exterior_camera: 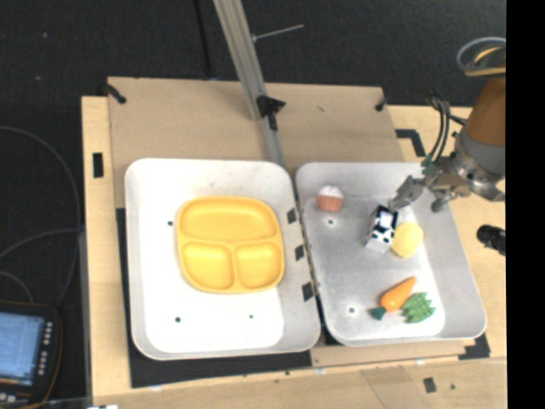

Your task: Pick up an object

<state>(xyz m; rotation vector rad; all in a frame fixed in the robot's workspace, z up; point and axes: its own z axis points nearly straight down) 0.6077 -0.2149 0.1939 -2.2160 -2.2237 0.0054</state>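
Carrot point(398, 295) near bin edge point(473, 301), claw point(415, 191) above

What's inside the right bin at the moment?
The right bin holds a small pink-and-white cupcake-like toy, a black-and-white toy touching a yellow lemon-like piece, and a carrot beside a green leafy piece. The gripper hangs over its far right corner, covering that patch.

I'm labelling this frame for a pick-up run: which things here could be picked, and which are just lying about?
Could be picked, all in the right bin:
cupcake
black-and-white toy
lemon
carrot
green leafy toy

Lying about:
yellow divided tray in the left bin
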